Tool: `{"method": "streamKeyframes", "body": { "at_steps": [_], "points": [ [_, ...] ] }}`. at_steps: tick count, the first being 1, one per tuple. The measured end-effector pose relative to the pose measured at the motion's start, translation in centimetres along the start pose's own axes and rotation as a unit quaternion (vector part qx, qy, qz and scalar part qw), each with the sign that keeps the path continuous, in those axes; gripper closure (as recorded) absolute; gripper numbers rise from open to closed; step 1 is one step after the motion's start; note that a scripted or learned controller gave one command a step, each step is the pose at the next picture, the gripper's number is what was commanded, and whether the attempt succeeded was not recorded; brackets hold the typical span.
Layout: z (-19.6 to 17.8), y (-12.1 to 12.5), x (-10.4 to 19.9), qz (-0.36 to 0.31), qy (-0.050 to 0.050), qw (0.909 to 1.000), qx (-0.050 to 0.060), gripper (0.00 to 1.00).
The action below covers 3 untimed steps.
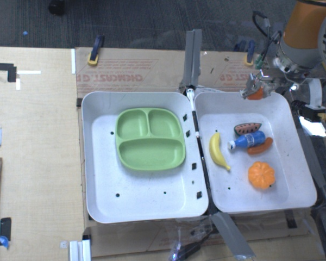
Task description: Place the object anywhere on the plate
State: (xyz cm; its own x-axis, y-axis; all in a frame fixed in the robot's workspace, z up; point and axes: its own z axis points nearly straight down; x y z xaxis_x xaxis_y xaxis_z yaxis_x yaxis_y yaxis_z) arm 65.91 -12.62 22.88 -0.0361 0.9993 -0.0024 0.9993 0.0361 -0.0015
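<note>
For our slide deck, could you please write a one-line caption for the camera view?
Gripper above the right bin's far edge; banana, pumpkin and blue bottle inside; green plate in left bin.

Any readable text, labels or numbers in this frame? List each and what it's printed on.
"CHEMCAST GP": red print, upside down, on the brown board behind the left bin.
Fainter red print on the board behind the right bin: too blurred to read.
Blue bottle: no legible label.

A robotics lab or test bench: two white bins [98, 145] sit side by side on cardboard [136, 69] clamped [96, 50] to a wooden bench [32, 145], with toy food right, a plate [150, 138] left, and an arm [309, 20] far right.
</note>
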Motion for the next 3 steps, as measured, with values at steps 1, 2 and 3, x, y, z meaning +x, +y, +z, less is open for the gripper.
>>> {"method": "streamKeyframes", "body": {
  "at_steps": [1, 2, 3],
  "points": [
    [3.8, 0.3, 10.1, 0.094, 0.001, 0.9956, 0.001, 1.0],
    [3.7, -5.0, 17.7, -0.028, 0.001, 0.9996, 0.001, 1.0],
    [3.7, -5.0, 17.7, -0.027, 0.001, 0.9996, 0.001, 0.0]
  ]
}}
